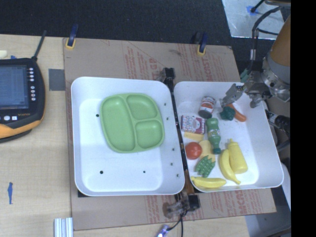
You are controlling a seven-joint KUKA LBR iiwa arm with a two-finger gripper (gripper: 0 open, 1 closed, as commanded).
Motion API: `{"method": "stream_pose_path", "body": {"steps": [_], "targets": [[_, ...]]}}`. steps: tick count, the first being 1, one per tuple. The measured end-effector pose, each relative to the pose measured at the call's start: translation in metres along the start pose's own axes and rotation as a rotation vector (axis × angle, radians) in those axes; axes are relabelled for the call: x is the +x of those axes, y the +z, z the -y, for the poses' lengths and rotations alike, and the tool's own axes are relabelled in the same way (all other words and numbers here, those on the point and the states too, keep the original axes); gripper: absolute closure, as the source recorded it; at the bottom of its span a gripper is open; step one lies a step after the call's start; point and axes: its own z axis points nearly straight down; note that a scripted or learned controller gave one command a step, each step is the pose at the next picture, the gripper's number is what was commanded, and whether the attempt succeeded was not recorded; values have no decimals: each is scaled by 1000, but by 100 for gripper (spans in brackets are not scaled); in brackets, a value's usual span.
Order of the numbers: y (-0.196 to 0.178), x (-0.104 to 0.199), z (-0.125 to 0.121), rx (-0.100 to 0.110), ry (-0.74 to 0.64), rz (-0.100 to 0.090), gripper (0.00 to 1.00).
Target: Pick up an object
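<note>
Claw (243, 97) is hanging over the far right part of the right bin (261, 132), fingers spread wide with nothing between them. One finger points toward the small can (208, 104), the other sits above the orange carrot (239, 116).

Labels first: the can has a red and white wrapper, but the print is way too small to read. Same deal with the little pink and white carton (193, 125) by the bin's left wall; there's a graphic on it but no legible words. The cardboard sheet (148, 58) under both bins has faint reddish printing all over it, also unreadable. On the desk (29, 172) at far left there's a teach pendant (17, 100) with a dark screen and an orange underside.

All the pickable stuff is toy food piled in the right bin. A dark green lump (227, 113) sits just beside the carrot, right below the claw. A green bottle (214, 134) lies in the middle, with a red tomato (193, 150) and a bumpy green veggie (205, 166) nearer the front. Two bananas (224, 168) (208, 182) and a yellow bottle-shaped piece (237, 158) fill the near right corner.

The left bin (123, 177) just has a light green divided plate (132, 122) with three sections.
</note>
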Motion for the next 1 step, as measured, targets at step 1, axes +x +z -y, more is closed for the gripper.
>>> {"method": "stream_pose_path", "body": {"steps": [1], "targets": [[139,-2,-79,4,-2,1,0]]}}
